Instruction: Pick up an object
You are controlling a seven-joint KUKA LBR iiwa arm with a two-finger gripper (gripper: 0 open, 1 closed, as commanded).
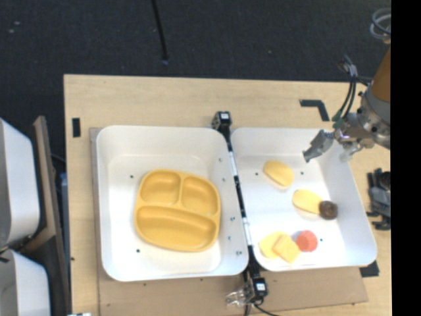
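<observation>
Approach step: the hand (327,145) hovers over the right bin (355,206) — its grip state cannot be told. Next, descend onto one item (likely the nearest yellow piece (279,174)).

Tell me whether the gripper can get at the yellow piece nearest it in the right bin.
Probably yes: the gripper hangs over the right bin, and the yellow piece lies apart from the others.
</observation>
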